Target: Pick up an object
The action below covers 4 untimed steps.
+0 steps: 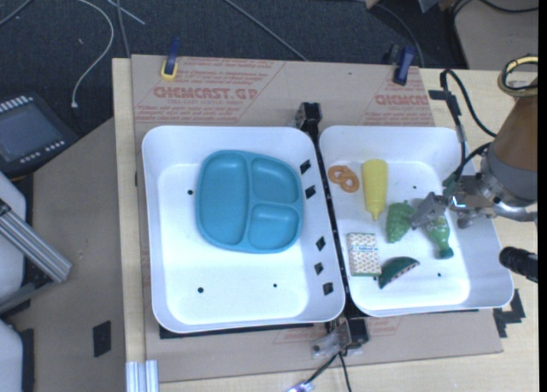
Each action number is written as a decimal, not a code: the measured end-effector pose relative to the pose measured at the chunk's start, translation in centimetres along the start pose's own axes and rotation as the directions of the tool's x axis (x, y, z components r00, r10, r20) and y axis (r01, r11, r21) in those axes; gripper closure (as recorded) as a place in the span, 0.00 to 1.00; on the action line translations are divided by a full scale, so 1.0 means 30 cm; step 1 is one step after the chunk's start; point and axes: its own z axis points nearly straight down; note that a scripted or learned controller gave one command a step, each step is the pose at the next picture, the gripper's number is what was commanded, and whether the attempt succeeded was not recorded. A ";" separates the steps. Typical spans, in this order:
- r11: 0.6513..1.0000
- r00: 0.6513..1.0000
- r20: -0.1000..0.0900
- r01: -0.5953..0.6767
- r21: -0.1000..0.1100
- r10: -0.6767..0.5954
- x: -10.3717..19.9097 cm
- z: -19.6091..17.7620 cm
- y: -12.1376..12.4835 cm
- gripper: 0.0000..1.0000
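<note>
In the right bin (453, 141) lie several small objects. An orange pretzel-shaped piece (344, 178) is at the upper left, with a yellow bottle (374, 187) beside it. Below are a green broccoli-like piece (397, 221), a small patterned packet (364, 253) and a dark green piece (397, 269). My gripper (430, 209) reaches in from the right and sits low over the bin, between the broccoli-like piece and a bright green item (442, 238). It partly covers both, and contact is unclear.
The left bin (171, 211) holds a blue divided plate (249, 201). A black divider with clips (320, 211) runs between the bins. Cables (457, 117) hang near the arm at the right, above the right bin's far corner.
</note>
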 end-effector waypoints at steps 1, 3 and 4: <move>1.000 1.000 0.003 0.004 -0.013 -0.004 0.001 -0.020 0.011 0.00; 1.000 1.000 0.001 0.003 -0.007 -0.003 -0.001 0.302 -0.008 0.00; 1.000 1.000 0.002 0.003 -0.015 -0.003 -0.001 0.254 -0.002 1.00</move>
